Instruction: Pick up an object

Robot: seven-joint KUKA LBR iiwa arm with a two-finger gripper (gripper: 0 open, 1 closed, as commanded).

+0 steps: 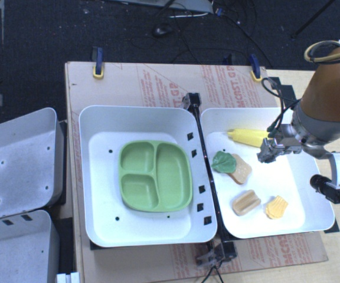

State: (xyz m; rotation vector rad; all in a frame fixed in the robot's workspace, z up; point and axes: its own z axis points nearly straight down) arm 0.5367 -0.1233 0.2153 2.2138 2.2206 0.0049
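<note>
In the right bin (311, 220) lie a yellow corn-like piece (247, 137), a tan slice topped with a green leaf (231, 164), a tan bread-like block (245, 202) and a ridged yellow chip (277, 207). My gripper (269, 151) hangs over the bin's upper middle, just right of the yellow piece and above the bare floor. Nothing shows between its dark fingertips. The orange-banded wrist (329, 87) rises behind it at the right edge.
The left bin (99, 217) holds a green three-compartment plate (156, 176). A black divider with clips (202, 175) runs between the bins. Two more white trays (16, 158) sit off the bench at left. Blue clamps (98, 63) hold the board's far edge.
</note>
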